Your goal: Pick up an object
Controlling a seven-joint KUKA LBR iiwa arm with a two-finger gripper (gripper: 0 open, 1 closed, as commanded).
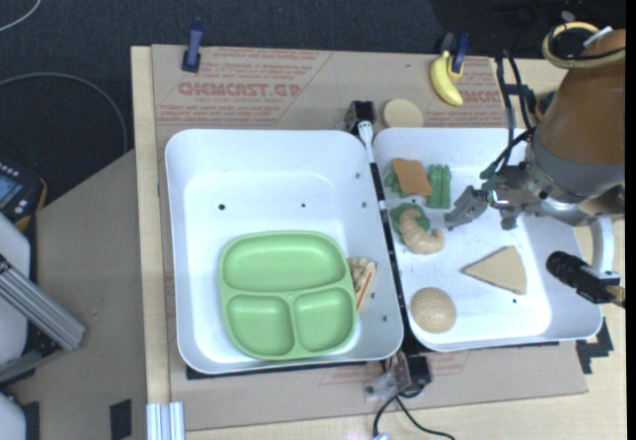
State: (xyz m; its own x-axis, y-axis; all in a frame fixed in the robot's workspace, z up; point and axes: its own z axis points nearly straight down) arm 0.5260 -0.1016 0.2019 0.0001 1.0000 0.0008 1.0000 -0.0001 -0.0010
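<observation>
**Gripper poised over the right bin's toy food**

Here, the likeliest target is the croissant (425, 240), lying in the left part of the right bin (542, 329), just beside the divider. It looks like a light, hard plastic toy with a curved, ridged back; I judge it stiff and a little slippery, best pinched across its narrow middle. Just beyond it lie a green leafy piece (407, 220), an orange block (410, 176) and a green ridged piece (438, 184). A tan wedge (499, 270) sits to the right, a round bun (433, 309) nearer. The gripper (475, 205) hangs just right of the croissant, fingers spread apart and holding nothing. The left bin (199, 170) carries a green divided plate (287, 293).
</observation>
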